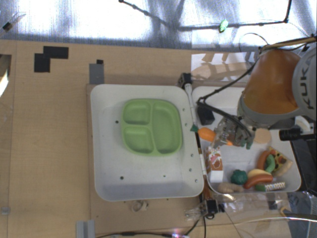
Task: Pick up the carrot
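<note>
The carrot (206, 133) is a small orange piece with a green tip, lying at the left end of the right bin (296, 182), close to the wall between the two bins. My gripper (229, 136) hangs just to its right, under the arm's orange band, with its metal tip reaching the carrot's right end. From this angle I cannot make out whether the carrot is between the jaws or only beside them.
The left bin (104, 182) holds a green divided plate (151, 126). Near the right bin's front lie a printed packet (214, 158), a white block (216, 176), broccoli (239, 176), a sausage (257, 181) and other toy food. A black cable (218, 90) runs over that bin.
</note>
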Available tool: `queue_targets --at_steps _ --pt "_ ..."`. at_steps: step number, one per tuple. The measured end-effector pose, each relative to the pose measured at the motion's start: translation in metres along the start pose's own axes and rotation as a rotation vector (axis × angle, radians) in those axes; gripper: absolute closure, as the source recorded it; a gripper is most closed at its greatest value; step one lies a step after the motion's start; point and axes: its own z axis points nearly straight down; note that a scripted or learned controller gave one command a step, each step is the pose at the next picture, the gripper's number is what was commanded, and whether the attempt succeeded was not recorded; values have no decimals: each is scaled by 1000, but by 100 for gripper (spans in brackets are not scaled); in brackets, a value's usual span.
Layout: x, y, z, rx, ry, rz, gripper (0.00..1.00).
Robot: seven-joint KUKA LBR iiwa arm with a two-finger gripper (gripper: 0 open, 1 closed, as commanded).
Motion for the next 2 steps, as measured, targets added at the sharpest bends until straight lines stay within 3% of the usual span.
queue_targets --at_steps 2 --pt "-5 3 -21 -4 -13 -9 100"
